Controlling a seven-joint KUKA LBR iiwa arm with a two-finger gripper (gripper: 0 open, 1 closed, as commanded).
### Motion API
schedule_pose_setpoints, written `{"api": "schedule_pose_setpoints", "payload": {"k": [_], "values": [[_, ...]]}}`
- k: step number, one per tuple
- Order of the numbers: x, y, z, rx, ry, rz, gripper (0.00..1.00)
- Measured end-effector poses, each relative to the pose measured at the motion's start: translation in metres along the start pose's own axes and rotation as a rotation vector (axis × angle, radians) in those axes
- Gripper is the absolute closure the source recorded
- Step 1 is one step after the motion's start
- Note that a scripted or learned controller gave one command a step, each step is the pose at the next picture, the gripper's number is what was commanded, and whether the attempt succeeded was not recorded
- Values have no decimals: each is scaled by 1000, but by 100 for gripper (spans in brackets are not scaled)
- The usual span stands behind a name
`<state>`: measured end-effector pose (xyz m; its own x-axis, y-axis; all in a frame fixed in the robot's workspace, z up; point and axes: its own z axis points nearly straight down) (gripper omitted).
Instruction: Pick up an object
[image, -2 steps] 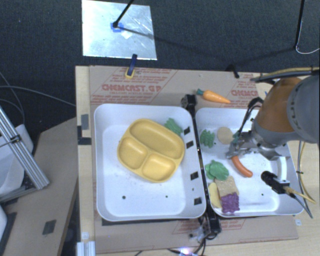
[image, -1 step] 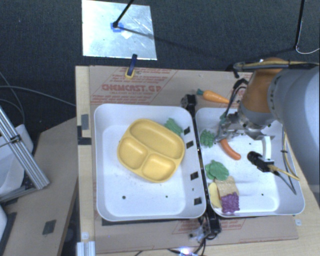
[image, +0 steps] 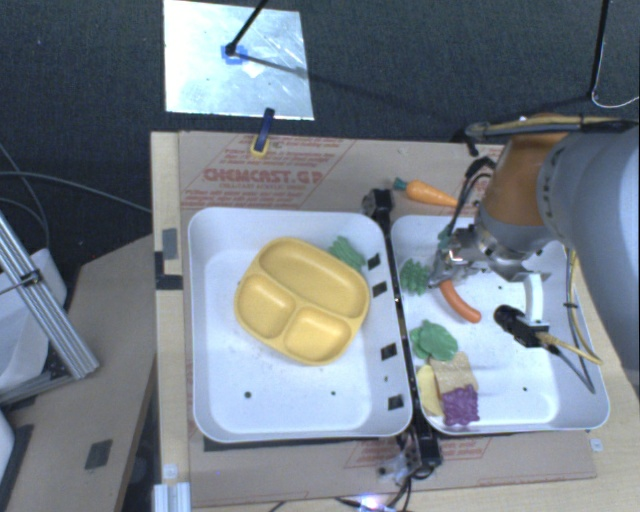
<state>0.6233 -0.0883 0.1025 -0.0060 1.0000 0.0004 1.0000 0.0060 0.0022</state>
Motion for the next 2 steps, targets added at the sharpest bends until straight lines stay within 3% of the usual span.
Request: {"api": "schedule_pose_setpoints", "payload": {"k": [1,2], "values": [[1,25,18,-2,0,0,100],[21,-29,-89,-8,0,3,100]]}}
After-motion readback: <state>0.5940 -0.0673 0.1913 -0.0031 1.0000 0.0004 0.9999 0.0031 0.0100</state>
